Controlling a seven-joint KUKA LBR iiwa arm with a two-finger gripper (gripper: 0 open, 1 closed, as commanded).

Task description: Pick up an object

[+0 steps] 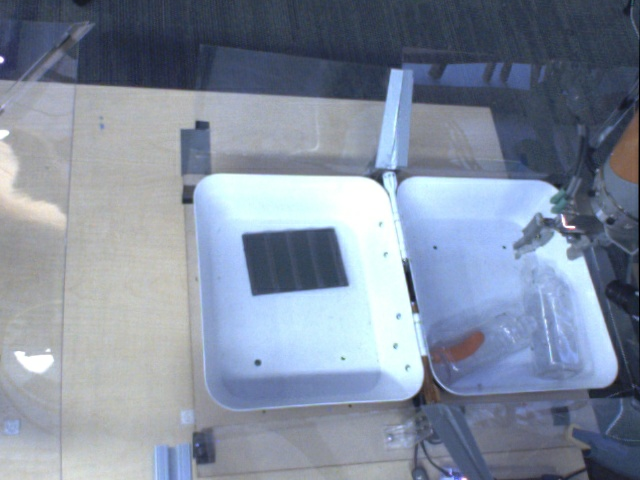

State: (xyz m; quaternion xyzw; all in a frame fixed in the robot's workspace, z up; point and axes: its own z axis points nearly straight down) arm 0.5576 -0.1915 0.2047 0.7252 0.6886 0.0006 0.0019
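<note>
Camera view cut my arm (622, 158) off at the right edge. Gripper (550, 230) hung over the right bin (470, 208), jaw state unreadable to me. Clear plastic items (550, 323) were hard to outline. Orange object (458, 346) lay below-left, well apart from it.
</note>
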